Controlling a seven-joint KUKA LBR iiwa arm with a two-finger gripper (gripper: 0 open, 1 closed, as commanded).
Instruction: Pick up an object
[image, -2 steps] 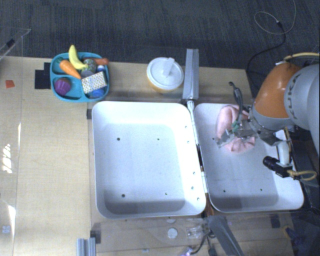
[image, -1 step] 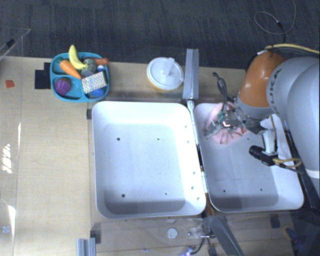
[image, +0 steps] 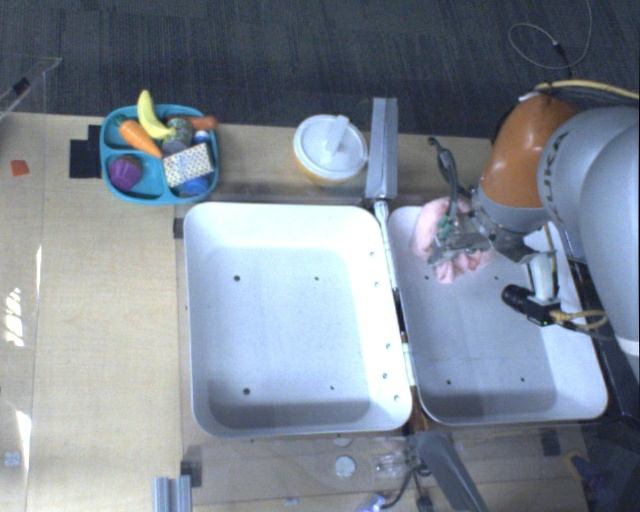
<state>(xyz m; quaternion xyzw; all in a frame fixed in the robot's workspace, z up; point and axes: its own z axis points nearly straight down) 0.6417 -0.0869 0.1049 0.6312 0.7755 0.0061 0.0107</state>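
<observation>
A soft, crumpled pink object (image: 436, 226) lies in the far left corner of the right bin (image: 500, 380). My gripper (image: 455, 238) hangs right over it, low and partly covering its middle, so pink shows to the left of and below the gripper. The grey arm with its orange band (image: 520, 150) reaches in from the right. I cannot make out whether the pink object is gripped or merely touched.
The left bin (image: 290, 320) sits beside the right one, and a metal bracket (image: 380, 150) stands behind the gap between them. Behind the bins stand a white lidded cup (image: 330, 148) and a blue tray of toy food (image: 160, 152). A black connector (image: 527, 302) hangs off the arm.
</observation>
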